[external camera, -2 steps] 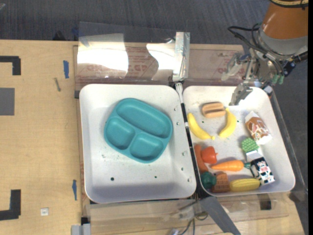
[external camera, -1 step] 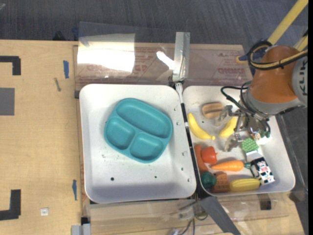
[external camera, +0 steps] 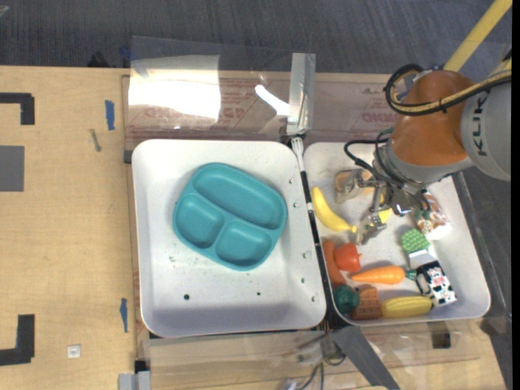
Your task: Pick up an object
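White bins: two shallow bins sit side by side, the left bin (external camera: pixel 154 299) and the right bin (external camera: pixel 475 291).
Left bin: holds a teal divided plate (external camera: pixel 230 215).
Arm: grey with an orange band (external camera: pixel 429 128), reaching over the right bin.
Gripper (external camera: pixel 376 218): low in the right bin; whether its jaws are spread or closed cannot be told.
Banana (external camera: pixel 327 211): yellow, just left of the gripper.
Nearby: red tomato (external camera: pixel 347 256), orange carrot (external camera: pixel 379 276), yellow corn (external camera: pixel 406 305), green block (external camera: pixel 414 240).
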Controlling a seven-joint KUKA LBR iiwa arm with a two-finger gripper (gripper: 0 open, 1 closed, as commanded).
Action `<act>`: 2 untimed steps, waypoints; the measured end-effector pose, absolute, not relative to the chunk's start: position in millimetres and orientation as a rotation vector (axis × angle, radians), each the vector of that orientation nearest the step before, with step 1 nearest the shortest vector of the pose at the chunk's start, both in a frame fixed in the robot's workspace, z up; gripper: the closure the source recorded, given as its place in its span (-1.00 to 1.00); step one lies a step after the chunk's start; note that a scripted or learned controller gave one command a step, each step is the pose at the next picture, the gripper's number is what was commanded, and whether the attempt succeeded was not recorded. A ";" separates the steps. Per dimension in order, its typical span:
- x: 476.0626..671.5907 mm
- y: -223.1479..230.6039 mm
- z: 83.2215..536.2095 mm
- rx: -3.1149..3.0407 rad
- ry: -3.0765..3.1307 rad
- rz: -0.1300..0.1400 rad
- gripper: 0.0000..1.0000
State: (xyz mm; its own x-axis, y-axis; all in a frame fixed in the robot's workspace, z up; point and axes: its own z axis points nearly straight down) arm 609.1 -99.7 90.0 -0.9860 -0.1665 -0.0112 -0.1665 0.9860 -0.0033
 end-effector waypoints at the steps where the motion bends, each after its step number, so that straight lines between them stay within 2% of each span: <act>1: 613.2 -98.5 104.7 -0.262 3.105 -0.007 1.00; 2: 612.1 -18.7 191.0 -0.242 3.116 0.004 1.00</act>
State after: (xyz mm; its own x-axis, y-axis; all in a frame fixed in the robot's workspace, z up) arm 612.1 -18.7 191.0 -0.9879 -0.1542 -0.0161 -0.1542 0.9880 0.0010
